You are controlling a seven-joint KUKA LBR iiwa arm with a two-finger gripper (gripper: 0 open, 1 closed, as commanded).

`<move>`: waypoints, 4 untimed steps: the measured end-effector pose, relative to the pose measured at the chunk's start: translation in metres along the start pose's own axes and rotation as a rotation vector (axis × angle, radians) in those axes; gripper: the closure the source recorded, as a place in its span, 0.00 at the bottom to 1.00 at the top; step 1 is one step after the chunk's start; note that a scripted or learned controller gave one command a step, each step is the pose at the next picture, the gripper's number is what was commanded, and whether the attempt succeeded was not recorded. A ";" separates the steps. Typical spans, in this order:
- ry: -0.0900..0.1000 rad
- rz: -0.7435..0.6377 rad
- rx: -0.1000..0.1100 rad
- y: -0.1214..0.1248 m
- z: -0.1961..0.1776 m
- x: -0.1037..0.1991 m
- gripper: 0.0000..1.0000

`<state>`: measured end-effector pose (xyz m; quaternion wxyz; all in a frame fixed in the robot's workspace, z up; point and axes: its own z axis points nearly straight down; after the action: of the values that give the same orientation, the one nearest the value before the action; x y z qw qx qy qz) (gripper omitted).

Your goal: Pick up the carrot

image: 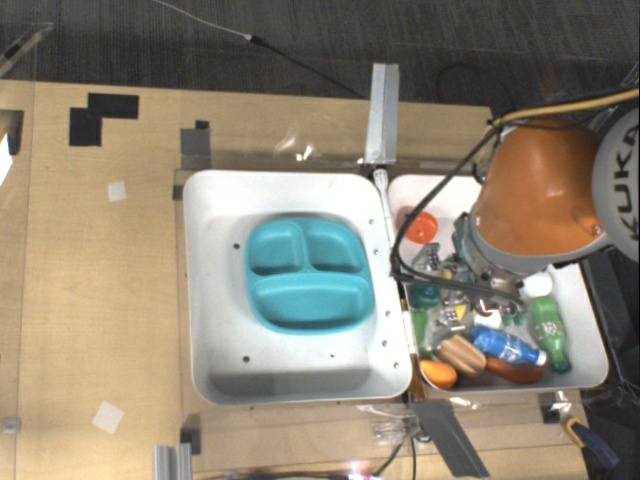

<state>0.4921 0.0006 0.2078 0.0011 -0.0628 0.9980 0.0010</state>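
Tray in L bin, toys in R.

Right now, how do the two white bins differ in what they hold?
The left bin holds one teal divided tray, lying flat near its middle. The right bin is crowded with small items, including a blue bottle and a green bottle, with the arm over it. Both are shallow and white.

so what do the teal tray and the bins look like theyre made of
The teal tray looks like molded plastic with a matte, even colour and rounded compartment edges. The two white bins look like thin formed plastic, slightly glossy, with soft rounded corners; this is only a guess from the picture.
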 end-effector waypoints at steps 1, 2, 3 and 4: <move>-0.005 0.000 0.002 -0.001 -0.002 -0.001 0.00; -0.007 0.253 0.002 -0.059 0.022 -0.043 0.00; -0.003 0.488 -0.001 0.049 0.023 -0.002 0.00; -0.012 0.483 -0.002 0.048 0.011 -0.005 1.00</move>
<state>0.4907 0.0489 0.1968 0.0065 0.1777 0.9841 0.0026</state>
